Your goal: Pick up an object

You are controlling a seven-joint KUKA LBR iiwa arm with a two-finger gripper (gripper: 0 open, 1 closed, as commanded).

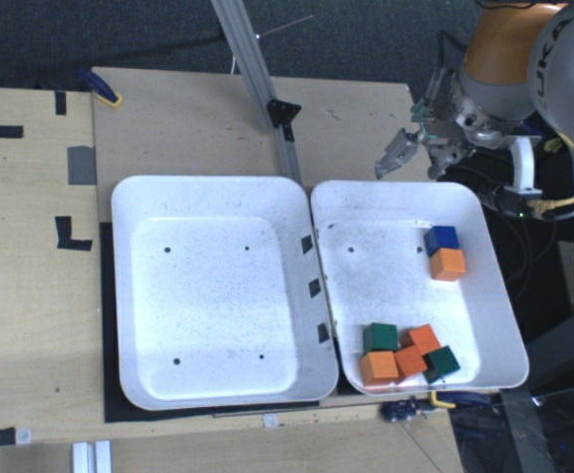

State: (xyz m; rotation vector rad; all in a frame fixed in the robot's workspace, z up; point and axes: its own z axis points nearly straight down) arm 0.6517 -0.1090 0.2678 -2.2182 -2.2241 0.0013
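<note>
White: two bins side by side on a wooden bench point(188, 116). In the right bin point(386, 264), six blocks. Blue block point(441, 236) near the far right wall, touching an orange block point(448, 263) just in front. At the near edge, a cluster: green block point(380, 337), orange point(378, 367) just in front of it, another orange point(422, 341) to the right, a third orange point(410, 363) between, dark green point(442, 363) at the right end, all touching or nearly so. Left bin point(208, 284) beside it, rims touching. Gripper point(397, 154) above the bench just beyond the right bin's far rim, well apart from every block, holding nothing. Fingers: open or closed, cannot tell. Grey rail point(252, 57) slanting down to the gap between the bins.
</note>
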